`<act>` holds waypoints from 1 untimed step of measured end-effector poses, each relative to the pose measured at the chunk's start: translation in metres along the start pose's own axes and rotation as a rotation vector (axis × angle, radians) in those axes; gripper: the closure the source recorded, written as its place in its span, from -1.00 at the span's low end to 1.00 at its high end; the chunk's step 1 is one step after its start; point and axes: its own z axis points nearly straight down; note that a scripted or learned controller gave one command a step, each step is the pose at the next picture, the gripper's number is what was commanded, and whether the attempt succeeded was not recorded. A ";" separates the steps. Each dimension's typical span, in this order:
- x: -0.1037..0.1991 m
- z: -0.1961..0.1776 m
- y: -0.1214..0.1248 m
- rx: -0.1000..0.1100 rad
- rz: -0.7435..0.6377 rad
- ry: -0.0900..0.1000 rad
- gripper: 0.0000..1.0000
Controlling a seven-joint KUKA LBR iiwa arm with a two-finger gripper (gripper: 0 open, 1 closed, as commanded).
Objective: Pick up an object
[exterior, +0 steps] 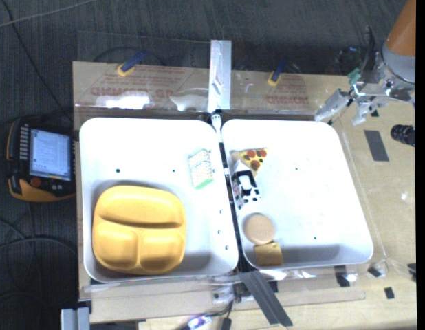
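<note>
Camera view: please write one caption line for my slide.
Arm's gripper waits beyond the right bin; large yellow object sits in the left bin.

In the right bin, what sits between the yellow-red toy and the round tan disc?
A small black-and-white object lies between the yellow-red toy and the round tan disc, in the camera view.

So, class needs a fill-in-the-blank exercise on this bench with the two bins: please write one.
1. The big yellow object lies in the ____ bin.
2. The round tan disc lies in the ____ bin.
3. The gripper hangs beyond the right bin's ____ right corner.
4. The green-and-white packet lies ____ of the divider.

Missing words: left; right; far; left
</note>
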 end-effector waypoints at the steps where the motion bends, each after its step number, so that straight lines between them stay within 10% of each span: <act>1: -0.004 -0.152 0.011 -0.001 0.356 -0.004 -1.00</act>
